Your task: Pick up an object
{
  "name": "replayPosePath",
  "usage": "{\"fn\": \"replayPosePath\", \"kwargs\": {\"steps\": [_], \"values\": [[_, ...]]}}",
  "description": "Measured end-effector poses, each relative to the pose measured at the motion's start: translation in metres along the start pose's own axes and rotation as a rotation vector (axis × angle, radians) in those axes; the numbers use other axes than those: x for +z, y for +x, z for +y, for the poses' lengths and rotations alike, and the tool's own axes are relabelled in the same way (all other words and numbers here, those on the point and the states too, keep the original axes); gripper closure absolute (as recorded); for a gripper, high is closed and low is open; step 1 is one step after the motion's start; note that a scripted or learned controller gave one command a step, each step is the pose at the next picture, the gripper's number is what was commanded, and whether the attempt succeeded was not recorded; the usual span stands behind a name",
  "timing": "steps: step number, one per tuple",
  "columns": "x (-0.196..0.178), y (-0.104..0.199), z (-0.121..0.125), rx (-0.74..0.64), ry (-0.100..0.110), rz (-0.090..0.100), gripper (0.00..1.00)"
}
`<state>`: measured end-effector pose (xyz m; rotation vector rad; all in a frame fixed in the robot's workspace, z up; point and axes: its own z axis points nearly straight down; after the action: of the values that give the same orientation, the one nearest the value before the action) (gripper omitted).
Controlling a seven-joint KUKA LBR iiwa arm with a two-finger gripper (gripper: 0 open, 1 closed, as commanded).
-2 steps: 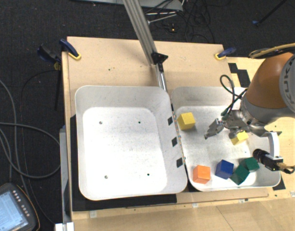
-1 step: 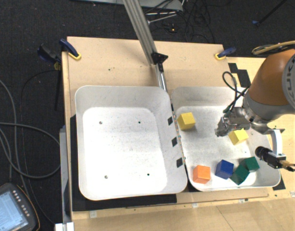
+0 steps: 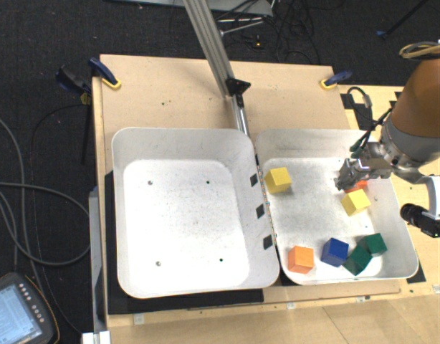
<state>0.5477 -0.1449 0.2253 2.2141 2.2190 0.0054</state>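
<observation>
In the right bin [image 3: 313, 143]: seven small blocks and the gripper [image 3: 347, 180]. Item one, a yellow block [image 3: 278, 180], near the bin's left wall, well apart from the rest. Item two, a second yellow block [image 3: 355, 202], just below the gripper. Item three, a small red-orange block [image 3: 359, 185], wedged between that block and the gripper, mostly hidden. Items four to seven, along the near wall: an orange block [image 3: 301, 259], a blue block [image 3: 335, 251], and two dark green blocks [image 3: 367, 252] touching each other. The gripper hangs low over the bin's right half; whether it is spread or closed cannot be made out. Left bin [image 3: 180, 210]: white, speckled floor.
</observation>
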Motion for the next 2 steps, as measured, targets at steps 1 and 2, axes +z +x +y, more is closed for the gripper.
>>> {"fn": "replayPosePath", "kwargs": {"steps": [1, 2], "values": [[-0.048, 0.000, 0.002, -0.001, 0.000, 0.000, 1.00], [-0.045, 0.055, 0.017, -0.006, 0.005, 0.003, 1.00]]}}
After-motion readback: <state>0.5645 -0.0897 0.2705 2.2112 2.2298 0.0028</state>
